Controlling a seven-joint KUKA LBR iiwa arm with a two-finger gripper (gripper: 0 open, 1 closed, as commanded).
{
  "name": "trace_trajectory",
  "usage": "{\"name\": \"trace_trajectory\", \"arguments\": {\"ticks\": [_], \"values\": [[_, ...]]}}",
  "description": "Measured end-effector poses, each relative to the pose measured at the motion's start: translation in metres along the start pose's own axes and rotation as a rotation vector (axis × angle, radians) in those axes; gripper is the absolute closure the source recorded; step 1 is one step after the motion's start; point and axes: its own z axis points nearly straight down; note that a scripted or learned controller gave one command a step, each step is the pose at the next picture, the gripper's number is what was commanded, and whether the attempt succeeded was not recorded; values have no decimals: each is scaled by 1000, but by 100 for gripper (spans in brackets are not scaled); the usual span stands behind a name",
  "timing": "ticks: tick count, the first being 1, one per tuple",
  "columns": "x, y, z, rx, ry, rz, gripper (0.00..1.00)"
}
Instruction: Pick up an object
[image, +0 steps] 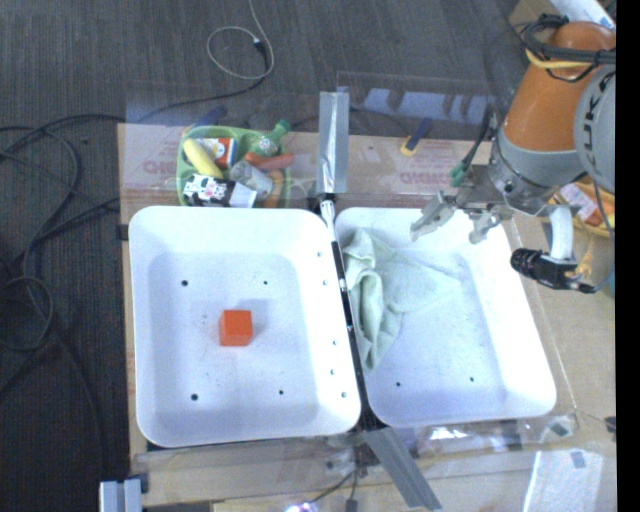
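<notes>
The orange cube (236, 327) lies alone on the floor of the left bin (160, 225), a little left of its middle, well apart from the arm. In the right bin (520, 385) a pale green cloth (385, 290) is bunched against the dividing wall and spreads toward the centre. Neither thing is lifted — the pick looks not yet begun, so the approach, the grasp and the lift are all left to do.

The gripper (458, 222) hovers over the right bin's far rim, near the cloth's far edge but apart from it. Its fingers (430, 220) are spread, with nothing between them. The arm (548, 100) reaches in from the right, its orange band high above the wrist — the tool pointing down and slightly left. Behind the left bin, on the bench (150, 170), a green basket (232, 165) holds small toys.
</notes>
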Motion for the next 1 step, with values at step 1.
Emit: {"name": "trace_trajectory", "arguments": {"ticks": [1], "values": [[11, -25, 151, 1, 0, 54, 0]]}}
